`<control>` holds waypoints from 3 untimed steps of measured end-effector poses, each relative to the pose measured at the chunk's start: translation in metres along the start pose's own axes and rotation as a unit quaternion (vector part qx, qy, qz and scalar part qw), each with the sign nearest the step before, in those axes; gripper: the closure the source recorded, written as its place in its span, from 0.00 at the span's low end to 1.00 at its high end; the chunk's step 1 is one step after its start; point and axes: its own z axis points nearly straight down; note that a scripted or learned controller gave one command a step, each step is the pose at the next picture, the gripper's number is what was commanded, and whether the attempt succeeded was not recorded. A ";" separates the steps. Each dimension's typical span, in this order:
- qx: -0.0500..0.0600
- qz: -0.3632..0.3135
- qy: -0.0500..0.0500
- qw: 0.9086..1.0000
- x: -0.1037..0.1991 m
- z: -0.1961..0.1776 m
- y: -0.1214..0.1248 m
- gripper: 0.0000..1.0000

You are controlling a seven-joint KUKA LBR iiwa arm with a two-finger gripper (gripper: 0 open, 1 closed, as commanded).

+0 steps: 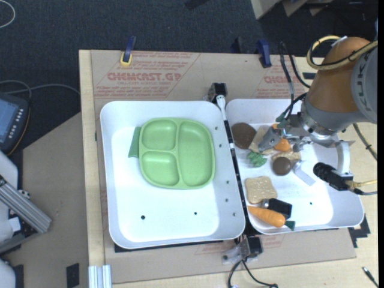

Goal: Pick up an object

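Over the right bin (336, 218), gripper (282, 141) sits low among the food toys: brown round piece (242, 134) just left, orange bit (282, 143) right at the tips, brown ball (281, 165) below. Open or closed, can't tell. Nothing visibly lifted, so pick not done yet; grasp + raise left. Green divided plate (177, 152) lies in left bin (120, 179), well apart.

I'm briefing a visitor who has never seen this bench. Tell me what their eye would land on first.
The pale green divided plate lies alone in the left bin and stands out most. Next comes the arm's orange band at the right, with the gripper low over the right bin. That bin is crowded with toy food: a brown round piece, a slice of toast and a carrot near its front edge.
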 end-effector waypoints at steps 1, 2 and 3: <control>-0.003 0.000 0.000 1.000 -0.003 0.049 0.010 0.00; -0.014 -0.001 -0.002 1.000 -0.003 0.054 0.017 0.00; -0.011 0.000 -0.002 1.000 -0.003 0.046 0.015 1.00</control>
